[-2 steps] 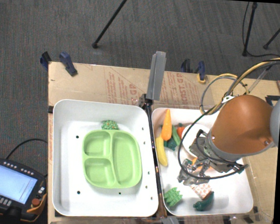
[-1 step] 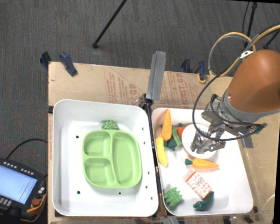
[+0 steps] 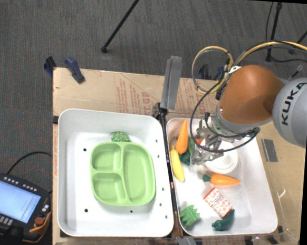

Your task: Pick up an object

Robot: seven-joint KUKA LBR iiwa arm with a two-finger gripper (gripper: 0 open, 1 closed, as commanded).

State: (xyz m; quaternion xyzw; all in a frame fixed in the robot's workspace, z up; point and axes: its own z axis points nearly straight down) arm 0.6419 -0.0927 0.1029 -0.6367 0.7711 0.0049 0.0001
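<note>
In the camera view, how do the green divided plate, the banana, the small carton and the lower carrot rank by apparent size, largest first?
1. green divided plate, clearly largest.
2. banana.
3. lower carrot and small carton: they look about alike, so I would not rank them.

The grey arm (image 3: 294, 112) enters from the right side of the camera view, with its orange band (image 3: 249, 94) directly above the wrist and black and yellow cables looped over that section. The wrist is directed downward and toward the left, placing the gripper (image 3: 199, 153) low beneath the orange band. The state of the gripper cannot be determined from this view
</note>
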